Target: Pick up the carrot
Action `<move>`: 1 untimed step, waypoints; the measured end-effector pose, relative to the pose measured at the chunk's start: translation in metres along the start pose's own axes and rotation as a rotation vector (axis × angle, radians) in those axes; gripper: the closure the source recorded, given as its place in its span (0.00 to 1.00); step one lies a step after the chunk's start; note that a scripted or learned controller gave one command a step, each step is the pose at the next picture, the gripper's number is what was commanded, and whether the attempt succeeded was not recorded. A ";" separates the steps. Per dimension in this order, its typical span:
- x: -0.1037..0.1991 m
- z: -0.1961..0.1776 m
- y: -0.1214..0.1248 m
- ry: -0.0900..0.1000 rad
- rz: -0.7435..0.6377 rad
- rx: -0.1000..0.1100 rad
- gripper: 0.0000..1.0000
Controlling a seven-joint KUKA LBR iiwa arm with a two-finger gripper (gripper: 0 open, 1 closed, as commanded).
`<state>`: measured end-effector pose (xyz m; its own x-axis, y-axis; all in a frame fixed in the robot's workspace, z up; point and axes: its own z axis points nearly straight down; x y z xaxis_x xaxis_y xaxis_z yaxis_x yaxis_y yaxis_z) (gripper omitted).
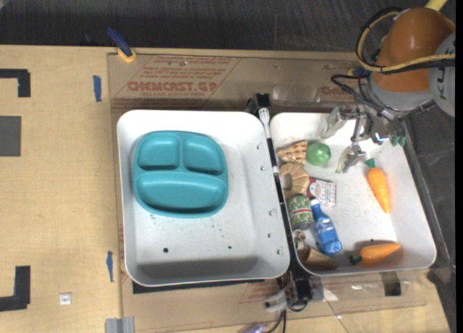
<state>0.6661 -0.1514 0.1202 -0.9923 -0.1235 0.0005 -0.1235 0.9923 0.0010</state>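
An orange carrot (380,189) with a green top lies at a slant by the right wall of the right bin (418,212). A second orange carrot-like piece (377,253) with a dark stem end lies near that bin's front right corner. My gripper (340,145) hangs over the back of the right bin, up and to the left of the first carrot and just right of a green ball (317,153). It is open, with nothing between its fingers. The nearer silver finger (354,152) ends a short way from the carrot's green top.
The right bin also holds brown waffle-like pieces (293,153), a small packet (326,192), a green can (300,211) and a blue bottle (325,231) along its left half. The left bin (145,245) holds a teal divided plate (181,172).
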 end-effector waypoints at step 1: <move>0.083 0.031 -0.005 -0.013 -0.031 0.005 0.00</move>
<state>0.5842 -0.1671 0.0895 -0.9880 -0.1539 -0.0120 -0.1539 0.9881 -0.0039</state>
